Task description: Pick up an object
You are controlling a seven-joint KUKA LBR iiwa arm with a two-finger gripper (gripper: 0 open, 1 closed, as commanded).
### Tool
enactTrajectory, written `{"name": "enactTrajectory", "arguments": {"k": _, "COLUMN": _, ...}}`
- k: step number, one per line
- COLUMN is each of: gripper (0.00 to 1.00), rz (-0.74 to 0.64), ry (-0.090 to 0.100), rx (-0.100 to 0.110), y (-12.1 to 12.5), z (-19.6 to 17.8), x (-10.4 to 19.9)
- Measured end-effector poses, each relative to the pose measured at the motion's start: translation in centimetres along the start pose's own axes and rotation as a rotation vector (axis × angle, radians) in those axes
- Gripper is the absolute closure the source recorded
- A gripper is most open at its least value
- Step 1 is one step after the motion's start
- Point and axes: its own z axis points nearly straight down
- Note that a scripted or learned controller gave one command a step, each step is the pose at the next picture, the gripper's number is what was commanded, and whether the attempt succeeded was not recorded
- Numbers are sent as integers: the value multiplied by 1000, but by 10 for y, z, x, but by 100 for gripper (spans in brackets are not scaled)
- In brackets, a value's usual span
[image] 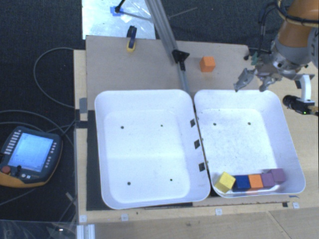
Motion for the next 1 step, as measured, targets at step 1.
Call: {"name": "enactTrajectory", "arguments": {"k": 1, "gripper": 0, "rz": 10, "ry": -1, "rx": 1, "y": -46, "z": -11, "x": -40}}
